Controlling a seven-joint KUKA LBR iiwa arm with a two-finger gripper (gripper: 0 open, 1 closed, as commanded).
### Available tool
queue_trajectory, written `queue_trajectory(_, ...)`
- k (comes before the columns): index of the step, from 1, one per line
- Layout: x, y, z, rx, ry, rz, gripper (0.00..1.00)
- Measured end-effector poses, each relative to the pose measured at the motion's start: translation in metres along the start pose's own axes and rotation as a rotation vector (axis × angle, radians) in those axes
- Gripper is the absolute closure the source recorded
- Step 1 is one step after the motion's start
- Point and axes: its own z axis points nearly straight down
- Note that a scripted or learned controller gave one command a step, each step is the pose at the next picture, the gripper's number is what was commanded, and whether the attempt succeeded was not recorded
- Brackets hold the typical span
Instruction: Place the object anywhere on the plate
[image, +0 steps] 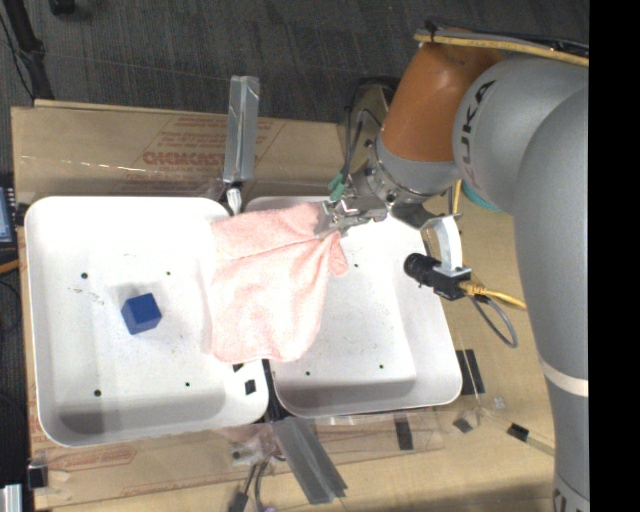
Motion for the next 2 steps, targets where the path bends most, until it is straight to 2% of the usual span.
queue_trajectory(1, 0.002, 0.0, 0.019, 0.002, 0.0, -0.008, 1.0)
queue_trajectory(2, 0.051, -0.018, 0.019, 0.001, 0.0, -0.415, 1.0)
